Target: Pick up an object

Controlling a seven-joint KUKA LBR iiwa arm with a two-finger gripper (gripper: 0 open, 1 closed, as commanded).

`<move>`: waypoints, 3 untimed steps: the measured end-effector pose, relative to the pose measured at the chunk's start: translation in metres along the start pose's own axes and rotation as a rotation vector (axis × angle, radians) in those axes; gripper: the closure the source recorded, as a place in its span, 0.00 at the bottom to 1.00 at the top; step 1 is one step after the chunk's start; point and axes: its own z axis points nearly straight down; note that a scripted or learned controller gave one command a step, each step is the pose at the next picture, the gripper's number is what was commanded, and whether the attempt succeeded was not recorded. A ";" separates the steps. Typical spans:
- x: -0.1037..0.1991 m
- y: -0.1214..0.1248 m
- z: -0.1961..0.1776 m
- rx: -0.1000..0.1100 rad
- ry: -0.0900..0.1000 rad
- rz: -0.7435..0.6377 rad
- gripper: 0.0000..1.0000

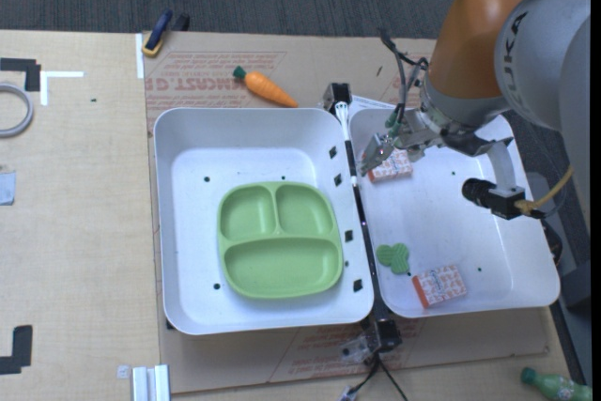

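Note:
The right bin (488,291) holds a small red-and-white packet (392,167) near its far left corner, a green leafy toy (394,257) by its left wall and a second red-and-white packet (439,285) near its front edge. My gripper (383,148) hangs low in the bin's far left corner, right over the upper edge of the first packet. Whether it touches that packet is unclear. The grey arm with its orange band (474,33) covers the bin's far right part.
A green divided plate (279,239) lies in the left bin (188,155). Outside the bins, a toy carrot (266,86) and a blue clip (158,31) rest on the cardboard at the back. A green bottle (556,382) lies at the front right.

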 end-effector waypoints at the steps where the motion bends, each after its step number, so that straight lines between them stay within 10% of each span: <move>1: 0.000 0.000 0.000 0.000 0.000 0.000 0.00; 3: 0.000 0.000 0.000 0.000 0.000 0.000 0.00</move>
